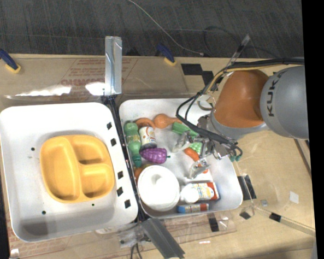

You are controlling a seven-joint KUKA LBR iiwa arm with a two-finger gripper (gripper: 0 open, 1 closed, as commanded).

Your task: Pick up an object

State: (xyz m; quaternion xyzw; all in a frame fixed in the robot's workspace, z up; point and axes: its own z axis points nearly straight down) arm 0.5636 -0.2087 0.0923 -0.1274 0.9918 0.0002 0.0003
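Observation:
My gripper point(191, 153) is down inside the right bin point(231, 189), reaching in from the right under the orange wrist band. Its two metal fingers point(180, 143) stand apart, so it is open. A small orange-red piece point(193, 150) lies between them; I cannot tell whether either finger touches it. Just left of the gripper lies a purple bunch of grapes point(154, 154). A green piece point(181, 126) lies just behind the gripper.
The right bin also holds a green bottle point(132, 139), a small labelled can point(147, 135), an orange gourd point(161, 119), a white bowl point(158, 185), a white bottle with an orange label point(201, 192) and a marker point(193, 208). A yellow divided tray point(77, 167) lies in the left bin point(19, 217).

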